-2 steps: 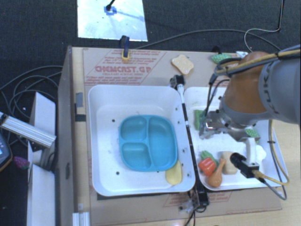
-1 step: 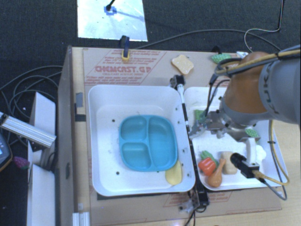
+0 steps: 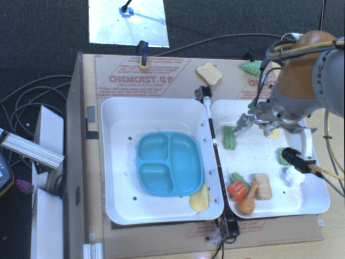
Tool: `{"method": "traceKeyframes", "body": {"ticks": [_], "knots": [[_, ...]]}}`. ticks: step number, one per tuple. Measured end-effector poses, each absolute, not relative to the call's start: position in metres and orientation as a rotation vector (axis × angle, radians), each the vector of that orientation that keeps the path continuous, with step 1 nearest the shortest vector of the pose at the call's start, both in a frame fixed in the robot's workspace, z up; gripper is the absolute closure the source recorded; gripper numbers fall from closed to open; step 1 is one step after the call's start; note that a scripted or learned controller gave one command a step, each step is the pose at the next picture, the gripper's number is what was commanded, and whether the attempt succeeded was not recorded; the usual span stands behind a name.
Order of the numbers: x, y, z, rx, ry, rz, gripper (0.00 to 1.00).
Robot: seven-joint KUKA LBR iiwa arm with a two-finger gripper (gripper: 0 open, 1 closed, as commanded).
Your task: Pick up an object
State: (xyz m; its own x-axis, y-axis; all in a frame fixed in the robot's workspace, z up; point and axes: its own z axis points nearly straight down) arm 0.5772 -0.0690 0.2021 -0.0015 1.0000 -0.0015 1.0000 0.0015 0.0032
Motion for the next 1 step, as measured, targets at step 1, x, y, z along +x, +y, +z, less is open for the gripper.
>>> {"method": "traceKeyframes", "body": {"ticks": [1], "knots": [[0.5939, -0.0490, 0.1844, 2.215, 2.225, 0.003, 0.00]]}}
